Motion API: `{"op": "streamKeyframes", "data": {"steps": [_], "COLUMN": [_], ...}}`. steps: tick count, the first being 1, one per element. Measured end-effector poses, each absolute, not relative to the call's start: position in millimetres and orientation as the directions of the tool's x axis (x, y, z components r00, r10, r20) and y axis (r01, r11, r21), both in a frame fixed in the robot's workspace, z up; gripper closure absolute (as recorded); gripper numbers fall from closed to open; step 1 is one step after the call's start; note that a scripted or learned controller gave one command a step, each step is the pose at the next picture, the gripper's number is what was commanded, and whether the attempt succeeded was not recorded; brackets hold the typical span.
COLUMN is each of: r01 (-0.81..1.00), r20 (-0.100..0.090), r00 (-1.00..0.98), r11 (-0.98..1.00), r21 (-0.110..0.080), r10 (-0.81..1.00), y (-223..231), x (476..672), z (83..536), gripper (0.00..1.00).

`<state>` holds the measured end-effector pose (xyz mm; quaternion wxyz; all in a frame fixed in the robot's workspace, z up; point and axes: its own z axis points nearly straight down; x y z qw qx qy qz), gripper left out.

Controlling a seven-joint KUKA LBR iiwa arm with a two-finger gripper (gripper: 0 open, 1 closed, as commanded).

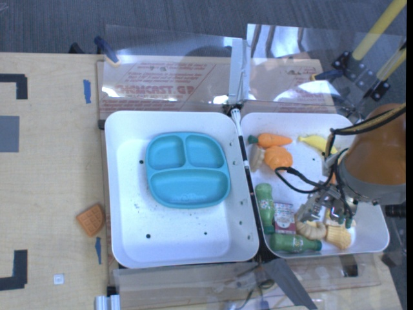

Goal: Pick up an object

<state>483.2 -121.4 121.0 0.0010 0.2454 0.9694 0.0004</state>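
The arm is being reached in from the right, wrist angled down into the right bin [377,237]. The gripper [317,213] is being lowered over toy food [310,228]; its grip cannot be told.

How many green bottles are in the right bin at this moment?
2. One green bottle lies along the right bin's left wall; the other green bottle lies along its front edge, beside the gripper. The arm may hide more.
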Motion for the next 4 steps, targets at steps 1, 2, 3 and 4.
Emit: {"op": "streamKeyframes", "data": {"steps": [1, 2, 3, 4], "r01": [-0.301, -0.261, -0.078, -0.081], "r20": [-0.014, -0.015, -0.017, -0.008], "r00": [-0.953, -0.965, -0.997, -0.997], "r11": [0.954, 0.965, 0.997, 0.997], "r21": [-0.005, -0.007, -0.009, -0.002], "r10": [-0.301, -0.261, -0.078, -0.081], "y": [-164.0, -123.9, -225.7, -223.4], "x": [523.3, 514.1, 511.3, 510.7], "z": [90.4, 91.0, 316.0, 310.9], "gripper": [1.0, 1.0, 1.0, 0.0]}}
